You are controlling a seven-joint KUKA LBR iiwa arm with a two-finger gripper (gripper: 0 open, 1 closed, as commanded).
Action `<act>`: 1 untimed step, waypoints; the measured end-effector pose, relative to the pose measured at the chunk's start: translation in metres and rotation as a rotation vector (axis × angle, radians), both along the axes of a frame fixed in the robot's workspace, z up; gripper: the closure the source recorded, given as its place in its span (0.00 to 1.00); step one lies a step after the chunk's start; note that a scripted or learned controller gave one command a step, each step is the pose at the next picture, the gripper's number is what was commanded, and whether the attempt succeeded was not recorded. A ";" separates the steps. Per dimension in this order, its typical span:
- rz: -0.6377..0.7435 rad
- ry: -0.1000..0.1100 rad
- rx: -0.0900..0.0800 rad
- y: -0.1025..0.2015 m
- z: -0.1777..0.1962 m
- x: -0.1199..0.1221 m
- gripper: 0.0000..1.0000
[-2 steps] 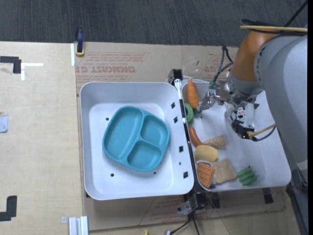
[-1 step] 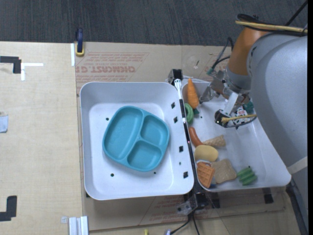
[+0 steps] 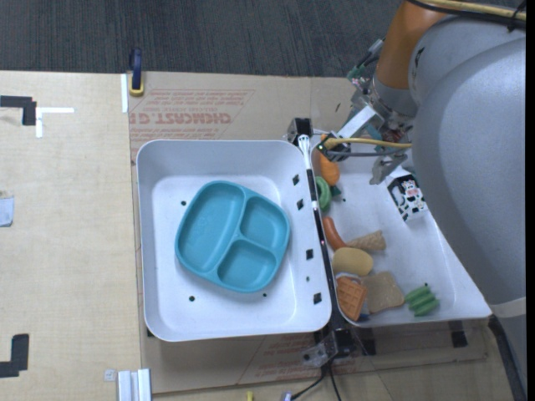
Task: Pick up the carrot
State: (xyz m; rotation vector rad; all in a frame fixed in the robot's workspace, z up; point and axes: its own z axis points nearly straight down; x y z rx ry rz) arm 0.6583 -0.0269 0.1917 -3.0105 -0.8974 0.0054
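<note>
Starting at the bottom of the frame, nearest the camera, play food is seen crowded along the left wall of the right bin (image 3: 443,249): a waffle (image 3: 349,296), a bread slice (image 3: 383,291) and a green veg piece (image 3: 422,300), then a yellowish potato-like item (image 3: 352,261) and a red sausage (image 3: 333,231) just above. The clutter hugs the wall, prob. leaving little side clearance for a grasp.

To the left, mid-frame, the left bin (image 3: 159,249) is occupied by a blue divided plate (image 3: 232,236), w/ all compartments bare.

Further up, the carrot (image 3: 328,169) is found in the right bin's upper-left corner, orange, w/ a green item (image 3: 323,194) touching or just below it. A cow-print carton (image 3: 409,197) lies to its right.

Farthest, at upper right, the gripper (image 3: 380,144) is held just right of the carrot, approx. above that corner. Whether it is apart or closed cannot be told; nothing is seen held.
</note>
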 end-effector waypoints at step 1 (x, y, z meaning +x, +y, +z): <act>-0.215 0.004 0.000 0.040 -0.002 -0.009 0.00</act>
